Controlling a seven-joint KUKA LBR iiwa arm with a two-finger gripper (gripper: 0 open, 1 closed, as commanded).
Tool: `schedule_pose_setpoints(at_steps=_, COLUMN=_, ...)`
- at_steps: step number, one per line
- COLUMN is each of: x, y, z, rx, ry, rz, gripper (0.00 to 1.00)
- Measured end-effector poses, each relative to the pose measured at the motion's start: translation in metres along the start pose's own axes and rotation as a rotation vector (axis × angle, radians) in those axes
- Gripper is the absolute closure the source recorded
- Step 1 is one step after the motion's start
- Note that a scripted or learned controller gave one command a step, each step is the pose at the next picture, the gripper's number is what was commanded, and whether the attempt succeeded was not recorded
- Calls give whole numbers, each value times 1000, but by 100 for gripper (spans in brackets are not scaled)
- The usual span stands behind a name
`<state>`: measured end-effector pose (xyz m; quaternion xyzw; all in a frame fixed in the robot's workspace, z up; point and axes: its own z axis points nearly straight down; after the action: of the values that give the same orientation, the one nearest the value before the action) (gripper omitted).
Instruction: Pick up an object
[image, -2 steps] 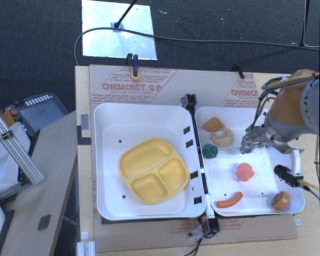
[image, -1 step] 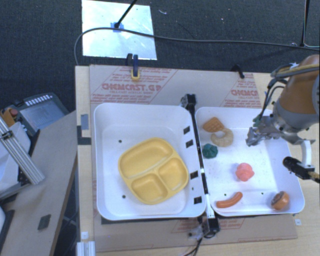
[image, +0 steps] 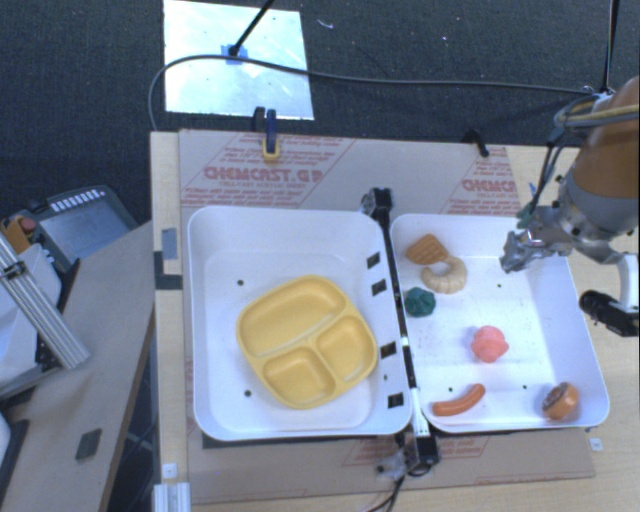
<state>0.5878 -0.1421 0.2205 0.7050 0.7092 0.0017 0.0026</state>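
The right bin (image: 575, 330) holds several toy foods. An orange bread slice (image: 425, 249) lies at its far left, with a beige ring-shaped donut (image: 445, 273) touching it just in front. A dark green piece (image: 419, 301) sits near the divider. A pink lump (image: 489, 343) lies mid-bin. A red sausage (image: 458, 401) and a brown-orange piece (image: 560, 401) rest near the front wall. My gripper (image: 520, 251) hangs over the bin's far right part, to the right of the donut and apart from every item.
The left bin (image: 215, 250) holds a yellow three-compartment plate (image: 305, 340). A black divider (image: 393, 310) runs between the bins. Grey equipment (image: 60, 260) stands left of the bench. The arm's black bracket (image: 608, 308) overhangs the right bin's edge.
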Motion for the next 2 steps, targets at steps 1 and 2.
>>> schedule_pose_setpoints(at_steps=1, x=0, y=2, z=-48, rx=1, ry=0, rz=1, gripper=100)
schedule_pose_setpoints(at_steps=2, x=45, y=3, z=-38, rx=5, ry=2, rz=-2, gripper=100)
